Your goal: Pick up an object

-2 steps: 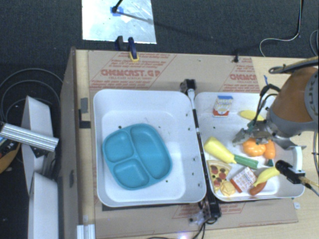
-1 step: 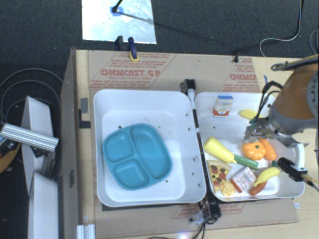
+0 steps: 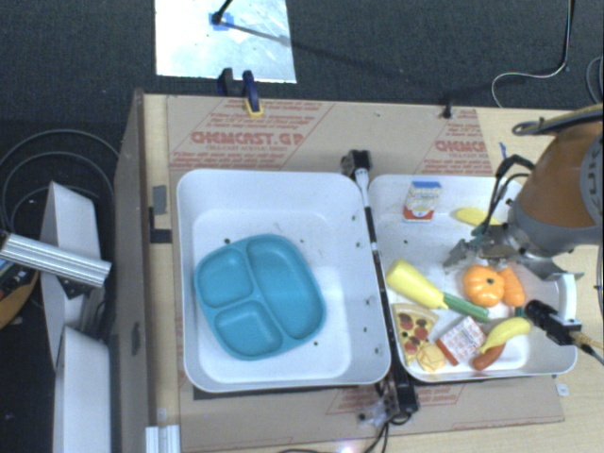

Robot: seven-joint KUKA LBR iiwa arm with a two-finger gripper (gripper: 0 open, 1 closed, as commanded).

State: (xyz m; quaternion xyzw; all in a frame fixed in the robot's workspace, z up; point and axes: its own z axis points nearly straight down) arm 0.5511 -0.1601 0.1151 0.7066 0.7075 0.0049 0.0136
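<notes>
We log the corn cob [image 3: 417, 284] lying lengthwise upper-left to lower-right, hand [image 3: 478, 245] nearby, its grip state undeterminable.

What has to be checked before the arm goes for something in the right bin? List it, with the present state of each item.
1. Gripper is over the right bin, near the toy food: ok.
2. Fingers open or shut: cannot tell, they are too small and dark against the bin.
3. Anything already held: cannot tell.
4. A target lies close: ok, the orange pumpkin sits just below the gripper.
5. Target stands free: not ok, the pumpkin is crowded by the corn cob and the banana.
6. Left bin's blue divided plate is out of the arm's way: ok.
</notes>
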